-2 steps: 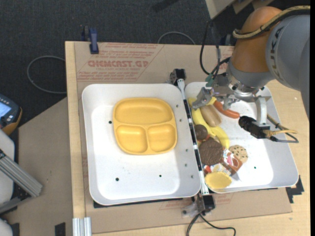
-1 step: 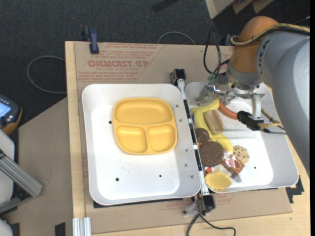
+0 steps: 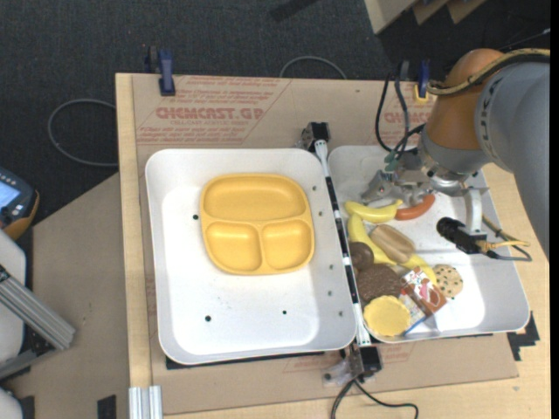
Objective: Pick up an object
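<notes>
1. Two shallow white bins sit side by side. The left white bin (image 3: pixel 175 321) holds a yellow three-compartment plastic tray (image 3: pixel 258 223), set toward that bin's 12 o'clock. No likely pick there.
2. In the right white bin (image 3: pixel 489 295) the goods crowd the 9 o'clock side, along the wall next to the left bin.
3. A yellow curved toy banana (image 3: pixel 371 209) lies flat at approx 10 o'clock of the bin's centre. A tan bread-roll shape (image 3: pixel 391 243) touches it at its 5 o'clock.
4. Toward the bin's 6 o'clock, packed tight and touching:
   - a dark brown round cookie (image 3: pixel 377 281)
   - a flat yellow disc (image 3: pixel 386 316)
   - a red-and-white snack packet (image 3: pixel 424 291)
   - a pale chip cookie (image 3: pixel 448 279)
5. An orange-red toy sausage (image 3: pixel 417 206) lies at 3 o'clock of the banana, one end near the banana's tip.
6. The gripper (image 3: pixel 397 182) hangs low, just at 12 o'clock of the banana and sausage. Can't tell whether it's spread or pressed together. Nothing is visibly pinched. The grey arm w/ orange band (image 3: pixel 489 103) rises toward 1 o'clock.
7. Handling, as a judgement:
   - The sausage or banana is the likeliest target.
   - Both are prob light, stiff moulded plastic w/ a smooth skin, so slippery but not fragile.
   - Grip across the narrow mid-section, square to the long axis. The tapered ends would squirt out.
   - The sausage has bare floor at its 6 o'clock, so more room. The banana is hemmed in by the roll.
</notes>
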Controlling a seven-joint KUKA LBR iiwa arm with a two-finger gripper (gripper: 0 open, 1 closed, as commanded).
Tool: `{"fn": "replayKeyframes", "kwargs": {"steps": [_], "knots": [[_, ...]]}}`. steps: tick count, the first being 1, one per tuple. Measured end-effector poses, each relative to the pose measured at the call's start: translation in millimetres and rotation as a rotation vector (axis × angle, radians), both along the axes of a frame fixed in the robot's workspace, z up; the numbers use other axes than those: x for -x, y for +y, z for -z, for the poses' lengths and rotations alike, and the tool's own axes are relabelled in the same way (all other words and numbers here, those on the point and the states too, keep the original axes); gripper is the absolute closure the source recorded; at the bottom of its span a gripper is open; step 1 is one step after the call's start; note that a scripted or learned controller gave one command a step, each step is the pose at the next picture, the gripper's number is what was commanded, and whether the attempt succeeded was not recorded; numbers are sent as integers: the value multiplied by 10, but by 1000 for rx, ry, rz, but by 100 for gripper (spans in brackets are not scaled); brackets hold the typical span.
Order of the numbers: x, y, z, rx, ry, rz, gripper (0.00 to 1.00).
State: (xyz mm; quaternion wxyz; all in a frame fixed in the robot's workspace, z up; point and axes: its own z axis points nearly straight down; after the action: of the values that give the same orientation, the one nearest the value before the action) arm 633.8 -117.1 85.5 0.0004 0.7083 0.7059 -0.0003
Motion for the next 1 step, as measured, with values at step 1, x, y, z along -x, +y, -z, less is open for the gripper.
{"fn": "replayKeyframes", "kwargs": {"steps": [1], "knots": [[-21, -668, 4, 3, -4, 1, 0]]}}
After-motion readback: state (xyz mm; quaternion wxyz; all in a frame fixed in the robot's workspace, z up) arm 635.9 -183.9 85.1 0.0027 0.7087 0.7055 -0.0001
